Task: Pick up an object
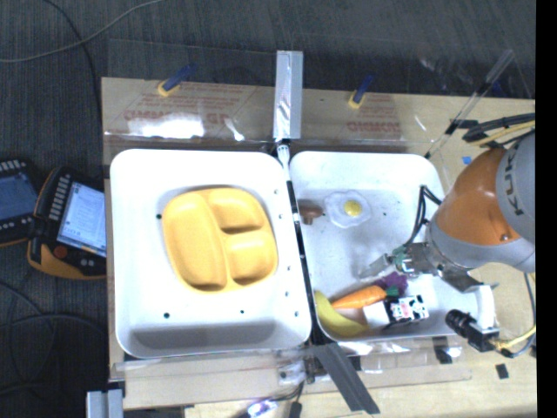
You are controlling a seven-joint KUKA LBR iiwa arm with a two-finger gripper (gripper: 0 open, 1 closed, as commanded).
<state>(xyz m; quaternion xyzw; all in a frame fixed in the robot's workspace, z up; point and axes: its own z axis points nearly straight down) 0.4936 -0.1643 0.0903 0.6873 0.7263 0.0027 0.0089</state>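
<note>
In the right bin [374, 168], a yellow banana [335, 318] lies at the front edge with an orange carrot [359, 298] across it. A small purple item [396, 280] and a white-and-black block [407, 309] sit just right of the carrot. A fried-egg toy [349, 207] and a small brown piece [308, 209] lie near the back. My gripper [393, 263] reaches in from the right, low over the bin, just above the purple item and the carrot's tip. The grey arm with its orange band [477, 205] covers the bin's right side.
The left bin [139, 320] holds a yellow divided plate [219, 237]. A raised divider [296, 233] separates the two bins. A handheld pendant [65, 225] lies off the bench at the left. Cables run past the arm at the right.
</note>
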